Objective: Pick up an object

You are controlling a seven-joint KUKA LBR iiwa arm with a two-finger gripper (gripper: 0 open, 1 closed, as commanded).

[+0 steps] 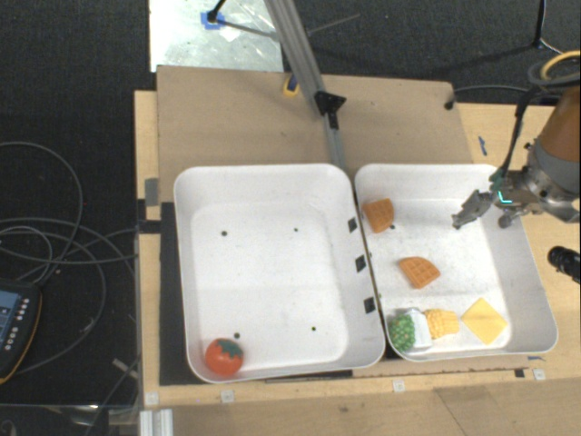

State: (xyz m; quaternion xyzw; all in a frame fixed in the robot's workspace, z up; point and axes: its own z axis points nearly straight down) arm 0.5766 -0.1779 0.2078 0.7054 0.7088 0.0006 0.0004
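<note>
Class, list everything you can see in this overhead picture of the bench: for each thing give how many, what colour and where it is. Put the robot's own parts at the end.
Bins: two, white, side by side on the bench.
Tomato: one, red with a green top, near left corner of the left bin.
Waffle-like pieces: two, orange-brown, one at the far left of the right bin, the other near its middle.
Peas: one cluster, green, near left corner of the right bin.
Corn piece: one, yellow, beside the peas.
Cheese slice: one, pale yellow, near right of the right bin.
Gripper: one, grey, over the far right part of the right bin.
</note>
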